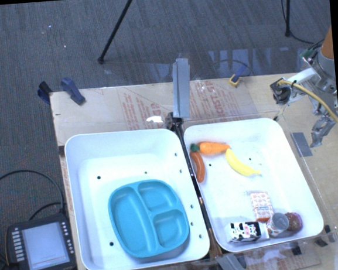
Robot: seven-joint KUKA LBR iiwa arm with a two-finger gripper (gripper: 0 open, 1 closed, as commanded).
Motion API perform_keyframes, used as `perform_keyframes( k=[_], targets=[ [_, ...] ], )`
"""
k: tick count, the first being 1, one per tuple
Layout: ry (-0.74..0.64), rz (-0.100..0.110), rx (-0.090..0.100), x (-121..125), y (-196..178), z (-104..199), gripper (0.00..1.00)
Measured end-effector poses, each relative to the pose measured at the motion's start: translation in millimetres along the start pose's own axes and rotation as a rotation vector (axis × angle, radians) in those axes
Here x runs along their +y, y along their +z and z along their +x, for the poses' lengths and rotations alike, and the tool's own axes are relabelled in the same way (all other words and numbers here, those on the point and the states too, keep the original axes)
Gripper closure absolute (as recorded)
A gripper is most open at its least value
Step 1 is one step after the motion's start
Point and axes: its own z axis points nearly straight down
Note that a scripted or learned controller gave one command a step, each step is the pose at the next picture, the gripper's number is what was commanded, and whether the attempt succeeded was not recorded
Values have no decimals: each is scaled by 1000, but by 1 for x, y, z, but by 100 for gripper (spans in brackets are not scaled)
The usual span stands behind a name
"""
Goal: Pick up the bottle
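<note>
Two shallow white bins [78,169] sit on a cardboard-topped bench [113,107] over grey carpet [31,37]; the arm's gripper [323,128], apparently empty, is too indistinct to judge.

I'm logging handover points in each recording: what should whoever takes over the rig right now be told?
Gripper: parked off the right bin's far right corner, holding nothing; finger state unreadable.
Bottle: lying in the right bin's near right corner, beside a small carton and a snack packet.
Also there: carrot, banana, sausage. Blue divided plate in the left bin.
Done: nothing. Left: reach, grasp, lift the bottle.
</note>
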Motion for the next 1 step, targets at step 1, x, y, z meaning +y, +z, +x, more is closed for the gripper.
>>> perform_keyframes(
  k=[1],
  targets=[
    [-6,0,1,-1,21,1,0]
  ],
)
